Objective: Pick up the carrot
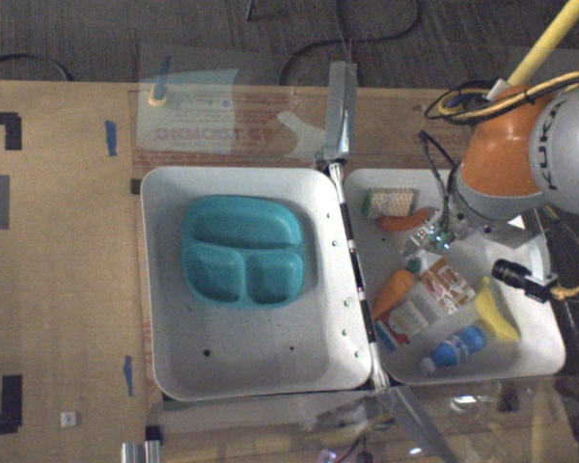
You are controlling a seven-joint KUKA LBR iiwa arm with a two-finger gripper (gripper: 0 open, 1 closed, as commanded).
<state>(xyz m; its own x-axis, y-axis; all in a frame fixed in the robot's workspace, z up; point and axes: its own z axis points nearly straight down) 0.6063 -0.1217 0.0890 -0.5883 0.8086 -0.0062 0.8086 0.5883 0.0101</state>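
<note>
1. A teal divided plate (241, 251) lies in the left bin (164, 355).
2. The carrot (394, 292) rests at the right bin's (545, 350) left wall, beside a bottle (454, 348).
3. The gripper (442, 237) hovers just above-right of it; jaw state cannot be told.

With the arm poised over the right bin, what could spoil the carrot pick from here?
1. The carrot lies against the bin's left wall, touching a white packet; a grasp may foul the wall or catch the packet.
2. The gripper sits nearer an orange-red item of similar colour, which might be taken by mistake.
</note>
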